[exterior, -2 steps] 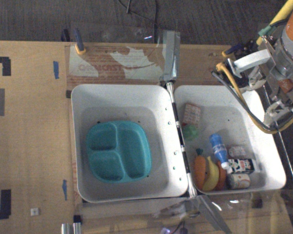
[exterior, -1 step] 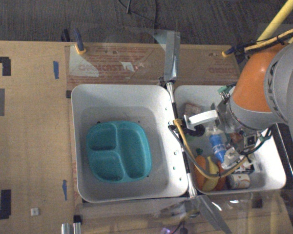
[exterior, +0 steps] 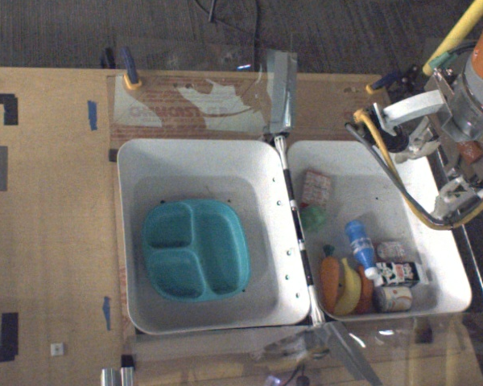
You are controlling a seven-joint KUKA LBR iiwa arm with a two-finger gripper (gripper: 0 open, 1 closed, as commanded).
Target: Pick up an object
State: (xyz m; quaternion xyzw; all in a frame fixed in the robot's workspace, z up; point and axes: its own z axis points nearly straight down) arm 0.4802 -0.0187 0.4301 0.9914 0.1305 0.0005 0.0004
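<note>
The right bin point(exterior: 356, 185) holds several small objects. A pink and white packet point(exterior: 315, 188) and a green lump point(exterior: 312, 217) lie near its left wall. A blue bottle point(exterior: 358, 244), an orange carrot point(exterior: 330, 277), a yellow banana point(exterior: 349, 289), a small milk carton point(exterior: 397, 273) and a can point(exterior: 394, 298) crowd its near end. My gripper point(exterior: 456, 195) hangs above that bin's right rim, up and to the right of the objects and apart from all of them. I see nothing held in it.
The left bin point(exterior: 145, 171) holds a teal divided plate point(exterior: 196, 249). A metal divider point(exterior: 294, 232) runs between the two bins. Yellow and black cables point(exterior: 386, 155) loop from the arm over the right bin's far corner. Tan bench lies to the left.
</note>
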